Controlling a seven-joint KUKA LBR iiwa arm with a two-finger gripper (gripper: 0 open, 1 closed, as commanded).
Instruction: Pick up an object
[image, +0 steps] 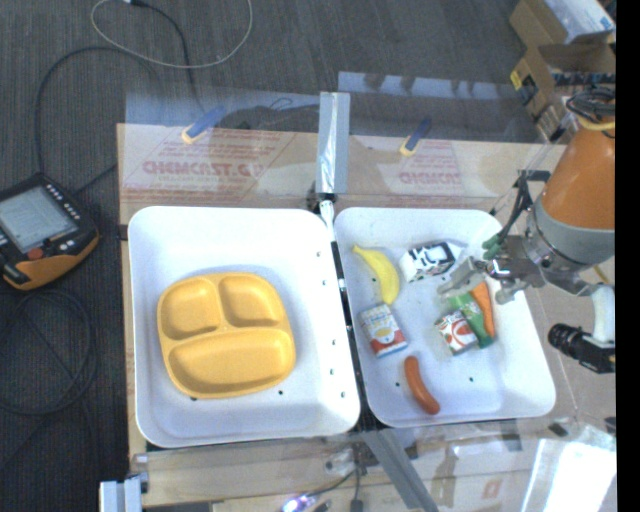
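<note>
Camera view shows the tool (482, 275) low over the right bin (520, 395), its prongs spread apart and clamped on nothing, just above a carrot (484, 305) that lies against a small carton (456, 333). Crowding is the risk: closing here could nudge the carton or catch two items at once. Nearby lie a banana (380, 271), a can (383, 330) and a sausage (421, 385). A yellow tray (227, 333) sits in the left bin (150, 400); the counter (230, 170) stands on dark carpet (60, 110).

Tray (228, 335) in left bin (150, 250), banana (380, 271), sausage (421, 385) in right bin (520, 385)
</note>
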